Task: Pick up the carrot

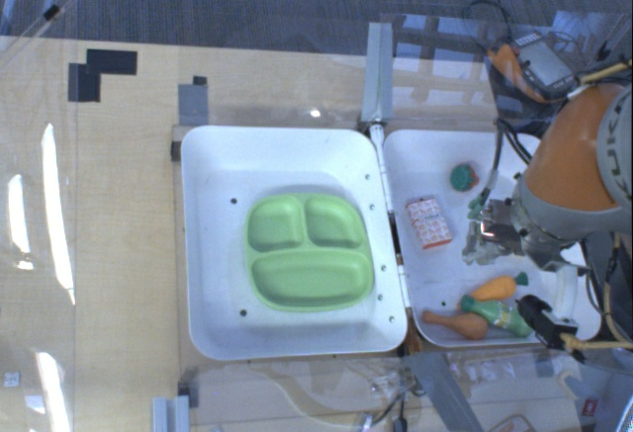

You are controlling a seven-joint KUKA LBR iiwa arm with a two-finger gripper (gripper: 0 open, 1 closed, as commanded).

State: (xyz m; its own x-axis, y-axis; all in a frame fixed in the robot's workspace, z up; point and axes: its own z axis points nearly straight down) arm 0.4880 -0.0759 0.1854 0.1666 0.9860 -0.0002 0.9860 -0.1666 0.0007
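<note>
Bench (99, 252): pale wood, with two white bins side by side; grey carpet behind.
Arm (584, 163): comes in from the right, orange band above the wrist, bent down over the right bin (425, 163).
Gripper (483, 240): low inside the right bin, just above the carrot; if the claw is released or clenched I cannot tell.
Carrot (495, 289): lies near the front of the right bin, not between the fingers.
Left bin (213, 183): holds a green tray (309, 252).

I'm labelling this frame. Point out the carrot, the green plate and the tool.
carrot (497, 289): camera view, orange body.
green plate (309, 251): camera view, centre divider.
tool (482, 234): camera view, between fingertips.
</note>
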